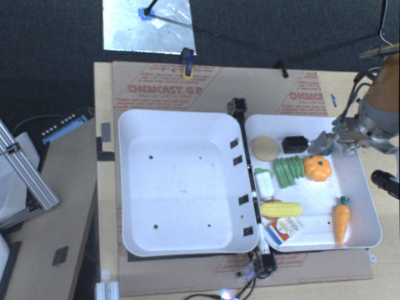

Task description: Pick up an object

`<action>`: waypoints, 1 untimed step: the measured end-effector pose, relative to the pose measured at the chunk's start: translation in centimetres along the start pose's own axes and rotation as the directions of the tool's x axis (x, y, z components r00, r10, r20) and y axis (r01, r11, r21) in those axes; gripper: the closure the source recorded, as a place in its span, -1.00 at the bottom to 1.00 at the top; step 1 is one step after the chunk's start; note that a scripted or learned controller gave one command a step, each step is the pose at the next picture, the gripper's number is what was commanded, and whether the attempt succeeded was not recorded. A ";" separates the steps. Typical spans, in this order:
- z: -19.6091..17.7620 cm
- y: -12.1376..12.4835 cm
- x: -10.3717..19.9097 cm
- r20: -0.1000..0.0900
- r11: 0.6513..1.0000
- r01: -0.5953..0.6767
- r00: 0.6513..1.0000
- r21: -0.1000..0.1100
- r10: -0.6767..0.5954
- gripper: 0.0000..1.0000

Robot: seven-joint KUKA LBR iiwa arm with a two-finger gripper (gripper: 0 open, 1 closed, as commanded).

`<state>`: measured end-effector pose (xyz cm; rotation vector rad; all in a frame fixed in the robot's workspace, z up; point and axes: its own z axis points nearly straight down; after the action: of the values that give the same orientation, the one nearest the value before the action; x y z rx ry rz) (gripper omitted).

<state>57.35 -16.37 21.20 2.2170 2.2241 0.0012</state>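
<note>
Phase: I note approach | jaws (pixel 325 144): state indiscernible, above right bin (pixel 369 199) rear | nearest: black block (pixel 294 144), toy pumpkin (pixel 317 168), within reach.

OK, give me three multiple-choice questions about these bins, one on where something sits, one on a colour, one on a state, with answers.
1. Where does the carrot lie?
A. in the left bin
B. near the right bin's front right corner
C. on the cardboard

2. What colour is the block beside the round tan disc?
A. black
B. red
C. blue

3. How does the corn cob lie?
A. standing on end
B. stacked on the pumpkin
C. flat on its side

Answers: 1 B, it rests by that corner, green top pointing away from it. 2 A, it looks dark black. 3 C, its length runs across the bin floor.
</note>
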 end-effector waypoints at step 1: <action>13.3 4.6 -4.5 0.002 1.000 -0.001 1.000 -0.002 0.001 -1.00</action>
<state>61.99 -20.83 7.95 2.2159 2.2208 0.0010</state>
